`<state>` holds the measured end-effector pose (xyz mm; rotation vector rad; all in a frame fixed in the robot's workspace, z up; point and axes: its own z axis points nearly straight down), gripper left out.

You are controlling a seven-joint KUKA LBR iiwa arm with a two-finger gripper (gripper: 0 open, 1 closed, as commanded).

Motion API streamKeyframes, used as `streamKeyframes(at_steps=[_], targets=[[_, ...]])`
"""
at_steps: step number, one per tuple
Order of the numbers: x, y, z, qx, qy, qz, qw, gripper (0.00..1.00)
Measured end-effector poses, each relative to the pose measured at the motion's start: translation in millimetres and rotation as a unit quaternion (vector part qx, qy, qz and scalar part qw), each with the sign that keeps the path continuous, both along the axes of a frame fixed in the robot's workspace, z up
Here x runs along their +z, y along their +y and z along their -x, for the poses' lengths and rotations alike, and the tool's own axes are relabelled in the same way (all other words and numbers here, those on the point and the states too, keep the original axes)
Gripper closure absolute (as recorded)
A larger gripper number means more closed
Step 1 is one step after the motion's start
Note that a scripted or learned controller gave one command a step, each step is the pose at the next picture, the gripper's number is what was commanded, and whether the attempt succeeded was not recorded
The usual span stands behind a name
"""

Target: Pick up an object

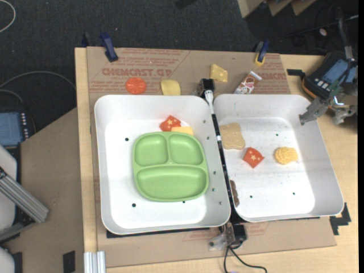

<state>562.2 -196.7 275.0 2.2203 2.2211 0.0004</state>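
The tan cardboard-topped desk (142,61) carries two shallow white plastic bins side by side, the left bin (114,124) and the right bin (318,181), their inner walls touching along the middle. Largest of the loose things is a pale green three-compartment plastic tray (169,166) lying flat at the centre of the left bin; at its twelve o'clock edge a small red block with a yellow mark (170,123) and a pale yellow wedge (183,131) sit touching one another and just beside the tray rim. In the right bin a tan toast-shaped slice (231,136) lies at about ten o'clock, against the dividing wall; a small red cube (253,157) sits near the middle, and a yellow ridged corn-like piece (286,154) lies just to its three o'clock side. Outside the bins, along the desk's twelve o'clock edge, lie an orange-red disc (135,85), a pale yellow lump (170,87), a yellow cheese-like wedge (218,72) and a small red-and-white packet (247,83). The claw (321,108) hangs at the right bin's two o'clock corner, above the rim; whether it is spread or pressed together cannot be told, and nothing is seen in it. The task looks to be at the approach step, with no object yet picked. The next move would call for travelling toward eight o'clock over the right bin and descending on one piece, likely the corn-like piece nearest it.
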Motion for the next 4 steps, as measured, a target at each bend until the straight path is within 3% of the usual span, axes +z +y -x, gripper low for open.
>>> streamKeyframes(at_steps=[1, 2, 3, 4], targets=[[-86, 51, -50, 0.002, 0.001, -0.0013, 1.0000, 0.00], [-142, 106, 8, 0.001, 0.005, -0.0024, 1.0000, 0.00], [-192, 95, 0, 0.000, 0.003, -0.0011, 1.0000, 0.00], [-179, 95, -1, -0.001, 0.000, -0.0004, 1.0000, 1.00]])
